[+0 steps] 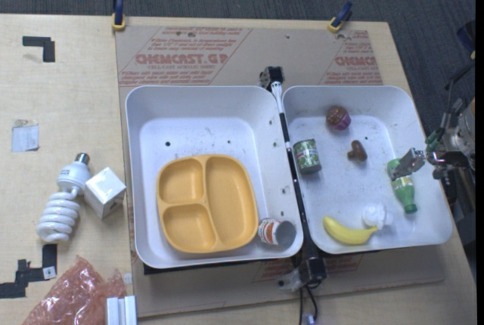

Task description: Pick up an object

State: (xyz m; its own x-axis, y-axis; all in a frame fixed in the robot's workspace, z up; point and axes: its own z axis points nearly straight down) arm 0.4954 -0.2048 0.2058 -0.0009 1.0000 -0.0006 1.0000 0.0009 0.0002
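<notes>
The right bin (325,108) holds several small objects. A green bottle (405,193) lies near its right wall, a banana (346,231) lies at the front, and a white lump (374,217) touches the banana's right end. A green can (306,156) stands near the left wall, a dark red ball (338,118) sits at the back, and a small brown piece (357,152) lies in the middle. My gripper (417,159) reaches in over the right wall, just above the top of the green bottle. I see nothing held in it.
The left bin (144,119) holds a yellow divided plate (206,202) and a small tipped cup (275,232) at its front right corner. A light bulb (62,201), a white cube (104,192) and a red mesh bag (72,293) lie on the bench to the left.
</notes>
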